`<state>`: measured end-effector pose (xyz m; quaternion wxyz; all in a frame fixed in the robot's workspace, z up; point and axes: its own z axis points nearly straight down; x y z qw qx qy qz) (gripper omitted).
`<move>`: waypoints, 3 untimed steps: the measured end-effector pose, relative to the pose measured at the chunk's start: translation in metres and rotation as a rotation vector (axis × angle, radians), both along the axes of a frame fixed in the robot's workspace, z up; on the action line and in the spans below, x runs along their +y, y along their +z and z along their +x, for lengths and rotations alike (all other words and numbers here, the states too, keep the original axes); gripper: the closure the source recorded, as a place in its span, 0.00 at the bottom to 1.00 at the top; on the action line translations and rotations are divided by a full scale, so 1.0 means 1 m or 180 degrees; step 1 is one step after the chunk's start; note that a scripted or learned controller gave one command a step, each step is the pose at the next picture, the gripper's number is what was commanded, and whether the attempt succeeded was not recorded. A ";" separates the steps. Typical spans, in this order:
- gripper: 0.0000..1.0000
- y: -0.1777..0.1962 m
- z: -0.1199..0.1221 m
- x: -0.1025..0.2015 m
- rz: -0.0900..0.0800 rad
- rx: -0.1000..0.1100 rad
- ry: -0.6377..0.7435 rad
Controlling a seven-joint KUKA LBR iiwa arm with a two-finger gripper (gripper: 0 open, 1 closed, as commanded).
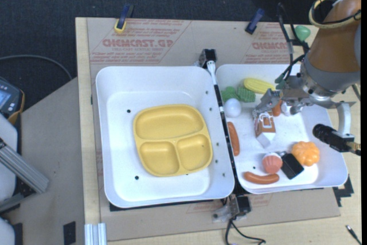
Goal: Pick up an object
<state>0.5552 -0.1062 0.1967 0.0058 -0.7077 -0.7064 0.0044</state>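
Arm (338, 37) cut off at right edge of frame; its wrist hides gripper (275, 105) fingers and part of right bin (335, 172).

Robotics lab: clamped bench (172, 37), cables (34, 60)

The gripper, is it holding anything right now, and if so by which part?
Cannot be told. The gripper sits right above the small carton in the right bin, but no grasp on it is visible.

Bright even overhead light, soft shadows, slight blur.
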 end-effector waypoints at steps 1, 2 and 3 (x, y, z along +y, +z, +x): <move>0.00 0.008 0.003 0.000 -0.0005 -0.0047 0.0006; 0.00 -0.042 -0.001 -0.006 -0.0001 -0.0025 0.0002; 0.00 -0.105 0.000 -0.003 0.0001 -0.0023 0.0005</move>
